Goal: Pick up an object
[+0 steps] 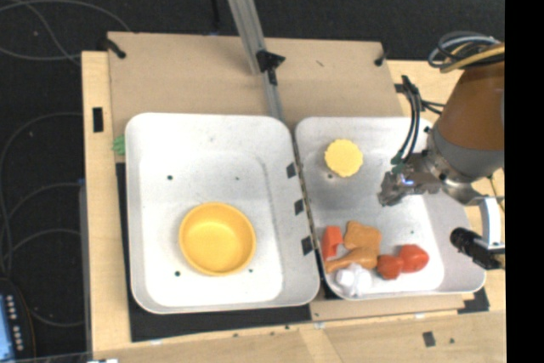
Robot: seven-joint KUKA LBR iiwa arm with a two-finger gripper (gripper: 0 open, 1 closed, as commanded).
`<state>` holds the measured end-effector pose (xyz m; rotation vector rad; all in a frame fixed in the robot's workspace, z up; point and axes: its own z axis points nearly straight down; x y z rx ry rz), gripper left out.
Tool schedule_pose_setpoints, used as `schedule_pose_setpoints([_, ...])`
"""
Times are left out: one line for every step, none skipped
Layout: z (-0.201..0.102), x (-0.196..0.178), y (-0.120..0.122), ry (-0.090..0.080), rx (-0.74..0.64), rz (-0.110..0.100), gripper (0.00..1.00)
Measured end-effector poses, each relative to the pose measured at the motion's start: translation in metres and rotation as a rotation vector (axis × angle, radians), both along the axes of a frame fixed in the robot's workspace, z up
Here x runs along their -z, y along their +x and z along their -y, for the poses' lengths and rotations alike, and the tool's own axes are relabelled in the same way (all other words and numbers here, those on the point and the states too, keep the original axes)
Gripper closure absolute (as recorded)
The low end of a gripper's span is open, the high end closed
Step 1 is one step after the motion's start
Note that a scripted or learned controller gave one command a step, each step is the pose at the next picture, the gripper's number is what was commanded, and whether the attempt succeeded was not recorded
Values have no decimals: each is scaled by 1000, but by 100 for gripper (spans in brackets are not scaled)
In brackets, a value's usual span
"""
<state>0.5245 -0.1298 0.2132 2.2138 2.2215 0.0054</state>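
Gripper (393, 187) is poised over the right bin (442, 275), nothing seen grasped.

From the camera view, whether it is released or clenched cannot be told. A yellow disc (343, 157) is seen to its left; an orange block (363, 241), red pieces (404, 261), an orange stick (331, 241) and a white lump (350, 281) are clustered nearer the front. A yellow bowl (217, 238) is held in the left bin (161, 149).

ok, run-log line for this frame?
gripper: over right bin, nothing seen held | yellow bowl: left bin | orange block: right bin, untouched
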Motion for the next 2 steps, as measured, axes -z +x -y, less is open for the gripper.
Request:
schedule_pose_setpoints([1,-49,1,0,1,-3,100])
schedule_pose_setpoints([-57,-42,20,1,-4,-4,100])
